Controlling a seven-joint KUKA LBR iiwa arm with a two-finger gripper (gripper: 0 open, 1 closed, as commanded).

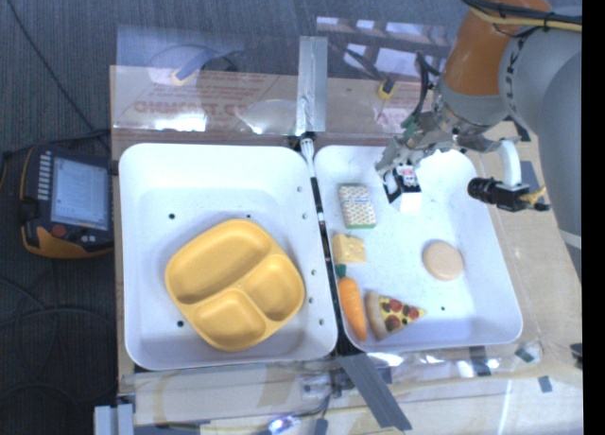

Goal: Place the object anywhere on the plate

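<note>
- Plate [234,284], yellow with compartments, lies in the left bin [142,234], bare so that anything can land on it.
- Candidate objects crowd the right bin [492,263]: waffle [357,205] at 10 o'clock, cheese [349,249], carrot [353,304], pizza slice [395,312] at 6, round cookie [442,260] near centre.
- Gripper [405,176] hovers at that bin's 12 o'clock; I cannot tell how its jaws stand.

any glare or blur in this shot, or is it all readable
Camera view: bright, even light; the white right bin is washed out near the tool, whose outline is slightly soft there; sheen on the clear plastic sheet behind the bins; yellow plate and toy foods sharp.
</note>
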